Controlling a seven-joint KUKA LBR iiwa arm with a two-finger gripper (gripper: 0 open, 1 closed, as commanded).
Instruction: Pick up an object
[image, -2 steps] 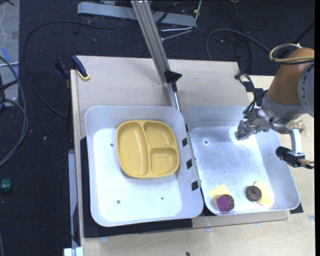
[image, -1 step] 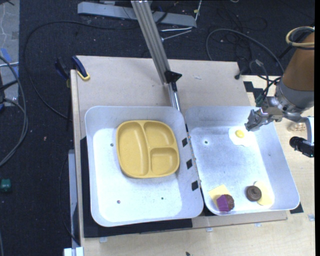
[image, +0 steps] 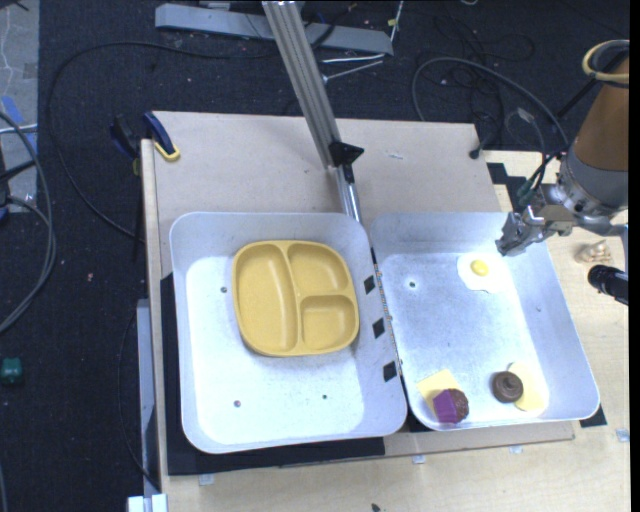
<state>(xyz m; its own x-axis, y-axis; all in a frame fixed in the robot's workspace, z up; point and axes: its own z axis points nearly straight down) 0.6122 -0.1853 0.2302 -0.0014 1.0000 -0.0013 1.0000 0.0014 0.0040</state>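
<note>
Gripper (image: 515, 240) sits over the far right corner of the right bin (image: 560, 330); cannot tell whether it is spread or closed, and nothing shows between its tips. Nearest candidate, the fried-egg toy (image: 478, 270), lies flat just down-left of the tips. Judgement: flat piece, so centre over the yolk, go low, close on the raised part.

The robot arm (image: 608, 130) comes in from the right side, near the far right corner of the right white bin (image: 560, 330). It has an orange part up high and a grey part lower down. Its gripper (image: 515, 240) points down and left, just over the far right edge of that bin.
</note>
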